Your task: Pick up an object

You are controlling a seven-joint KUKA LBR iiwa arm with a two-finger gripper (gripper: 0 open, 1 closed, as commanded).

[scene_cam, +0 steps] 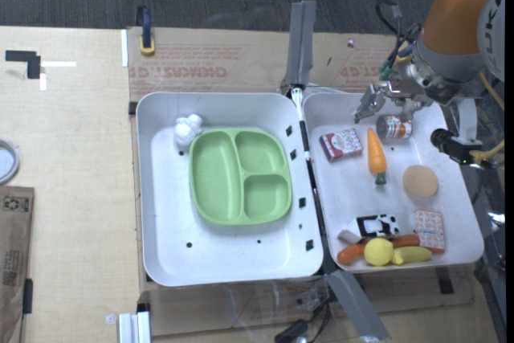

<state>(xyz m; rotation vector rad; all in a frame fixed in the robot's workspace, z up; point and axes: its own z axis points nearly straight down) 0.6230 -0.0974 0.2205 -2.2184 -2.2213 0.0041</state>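
Observation:
My gripper (372, 107) hangs over the far edge of the right bin (470, 209), open, with nothing between its fingers. Just to its right and a little nearer lies a small tin can (394, 127) on its side. An orange carrot (376, 153) and a red carton (341, 144) lie below the gripper. Further forward in that bin are a tan round piece (420, 181), a pink packet (428, 227), a black-and-white item (377, 224), a yellow lemon (379, 251), a banana (414, 255) and an orange sausage-shaped piece (352, 254).
The left bin (161, 221) holds a green divided plate (240, 175) and a small white object (187, 128) at its far left corner. A grey post (301, 44) stands behind the wall between the bins. The arm's orange band (458, 8) rises at the far right.

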